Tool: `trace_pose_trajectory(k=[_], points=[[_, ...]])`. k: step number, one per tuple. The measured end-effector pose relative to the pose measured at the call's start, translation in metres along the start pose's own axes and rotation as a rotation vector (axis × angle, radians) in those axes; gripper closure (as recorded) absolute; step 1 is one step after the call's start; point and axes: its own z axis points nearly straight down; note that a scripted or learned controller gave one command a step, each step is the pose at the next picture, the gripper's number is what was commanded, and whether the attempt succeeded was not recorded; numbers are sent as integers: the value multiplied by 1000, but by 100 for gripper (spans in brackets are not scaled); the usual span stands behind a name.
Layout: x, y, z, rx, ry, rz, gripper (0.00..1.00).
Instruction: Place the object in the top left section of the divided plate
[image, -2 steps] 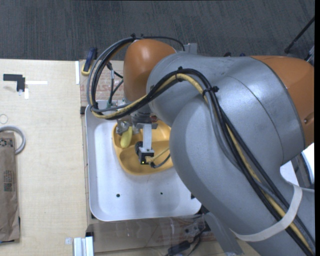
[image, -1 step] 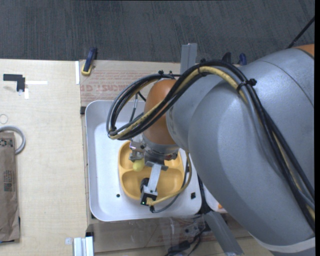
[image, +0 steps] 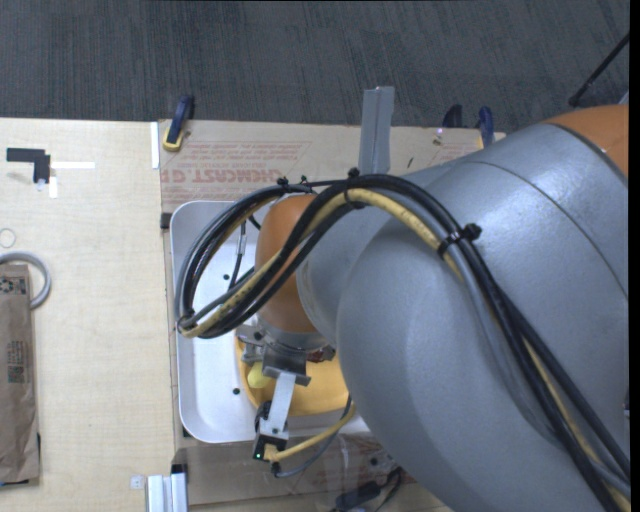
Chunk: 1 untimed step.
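Observation:
My grey arm, with its orange band (image: 285, 260), reaches in from the right and covers most of the bench. Its wrist points straight down into the left white bin (image: 205, 400). The gripper (image: 274, 380) hangs low over the bin's near half. Right below it lies a yellow shape (image: 322, 396), seemingly the divided plate; just its near edge peeks out from under the wrist. Its sections are hidden by the arm. I cannot make out any separate object at the gripper.
Black and yellow cables (image: 215, 275) loop out from the arm over the bin's left side. A cardboard sheet (image: 245, 155) lies behind the bin, held by blue clamps (image: 178, 122). A brown paper bag (image: 15, 380) rests at the far left of the wooden bench.

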Motion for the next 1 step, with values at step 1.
trace_pose_trajectory(k=[1], points=[[10, 66, 5, 9, 16, 109, 100]])
